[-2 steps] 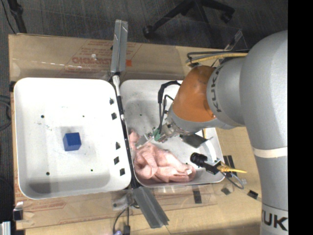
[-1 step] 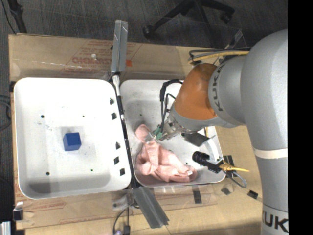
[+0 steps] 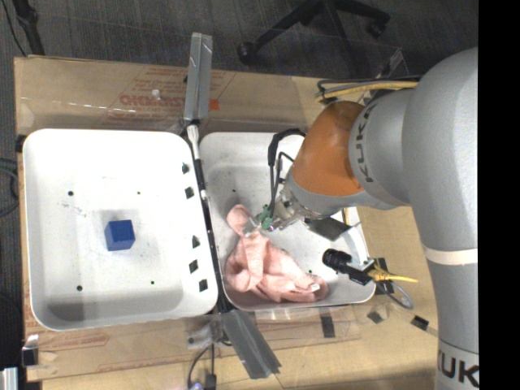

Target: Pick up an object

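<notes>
We see the gripper low in the right bin, at the upper edge of a pink cloth that sprawls below it; its grip we cannot tell

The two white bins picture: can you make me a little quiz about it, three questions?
1. True or false: the blue cube sits in the left bin.
2. Which bin holds the pink cloth? A) left B) right
3. Fill in: the claw is over the cloth's ____ edge, the one farthest from the camera.

Key: 1 true; 2 B, the right bin; 3 top.
</notes>
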Controlling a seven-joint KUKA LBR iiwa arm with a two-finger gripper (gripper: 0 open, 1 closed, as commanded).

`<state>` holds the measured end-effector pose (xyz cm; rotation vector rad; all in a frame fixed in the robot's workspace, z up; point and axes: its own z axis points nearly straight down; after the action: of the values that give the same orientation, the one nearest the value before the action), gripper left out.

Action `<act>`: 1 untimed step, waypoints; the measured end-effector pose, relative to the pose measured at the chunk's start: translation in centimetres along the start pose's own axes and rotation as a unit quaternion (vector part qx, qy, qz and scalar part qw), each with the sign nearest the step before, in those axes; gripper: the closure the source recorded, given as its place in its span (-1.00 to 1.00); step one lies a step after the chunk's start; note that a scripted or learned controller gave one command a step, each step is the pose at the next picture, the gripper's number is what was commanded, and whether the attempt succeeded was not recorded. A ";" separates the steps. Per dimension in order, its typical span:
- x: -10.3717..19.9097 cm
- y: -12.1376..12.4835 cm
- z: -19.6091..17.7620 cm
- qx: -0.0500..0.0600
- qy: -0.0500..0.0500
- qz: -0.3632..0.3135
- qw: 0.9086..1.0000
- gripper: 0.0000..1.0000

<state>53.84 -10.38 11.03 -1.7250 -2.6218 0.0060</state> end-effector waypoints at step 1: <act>1.1 -4.3 -2.9 0.000 0.002 0.156 0.988 1.00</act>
<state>49.50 -11.04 14.00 -2.1110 -2.3190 0.0033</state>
